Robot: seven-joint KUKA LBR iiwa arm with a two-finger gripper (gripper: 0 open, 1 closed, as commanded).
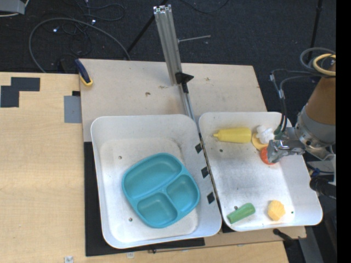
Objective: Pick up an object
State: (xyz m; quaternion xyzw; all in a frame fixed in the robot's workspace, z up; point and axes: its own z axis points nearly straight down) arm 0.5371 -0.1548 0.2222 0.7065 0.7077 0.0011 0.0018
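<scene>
At the frame's right edge I see the arm (321,111) low over the right bin (247,169), whose yellow bottle (233,135), green piece (241,213) and orange lump (276,210) lie unlifted, the left bin (109,141) holding a blue tray (160,189); jaws (272,152) unreadable, nothing visibly picked yet.

Arm (321,111) reaches leftward, gripper (276,147) held low

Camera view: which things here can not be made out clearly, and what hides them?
- Fingers of the gripper: too small and blurred to tell their state.
- Orange-red object in the right bin: partly covered by the gripper; its shape is unclear.
- White object beside the yellow object: too small and blurred to identify.
- Arm: cut off by the right edge.
</scene>
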